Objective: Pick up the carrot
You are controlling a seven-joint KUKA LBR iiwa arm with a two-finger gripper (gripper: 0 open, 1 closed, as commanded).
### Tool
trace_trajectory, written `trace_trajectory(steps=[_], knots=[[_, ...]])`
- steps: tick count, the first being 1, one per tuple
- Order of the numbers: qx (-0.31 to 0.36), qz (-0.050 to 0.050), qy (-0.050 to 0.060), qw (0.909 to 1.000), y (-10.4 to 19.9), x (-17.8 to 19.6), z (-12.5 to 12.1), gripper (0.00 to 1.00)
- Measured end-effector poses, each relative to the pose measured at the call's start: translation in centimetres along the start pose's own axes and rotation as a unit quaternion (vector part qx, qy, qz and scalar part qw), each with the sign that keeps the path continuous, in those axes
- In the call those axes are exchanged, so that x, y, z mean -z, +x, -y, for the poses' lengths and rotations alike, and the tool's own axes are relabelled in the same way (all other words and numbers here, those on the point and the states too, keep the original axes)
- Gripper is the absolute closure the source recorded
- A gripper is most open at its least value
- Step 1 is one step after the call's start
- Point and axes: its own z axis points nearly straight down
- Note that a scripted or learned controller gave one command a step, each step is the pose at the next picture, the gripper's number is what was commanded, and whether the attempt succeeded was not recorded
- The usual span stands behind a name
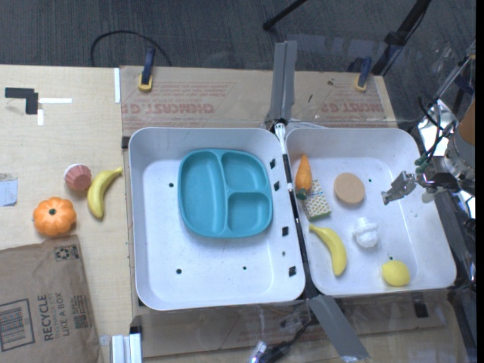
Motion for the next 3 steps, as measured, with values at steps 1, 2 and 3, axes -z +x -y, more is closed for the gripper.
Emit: trace_trajectory(steps=[1, 2, 3], knots=[[0.077, 0.000, 0.000, 0.9970, 6.9, -2.8, 0.3, 0.00], [0.247, 0.000, 0.000, 0.9691, 9.5, -9.6, -2.6, 0.00], [0.245, 0.000, 0.000, 0.9696, 9.4, -8.7, -2.6, 1.00]])
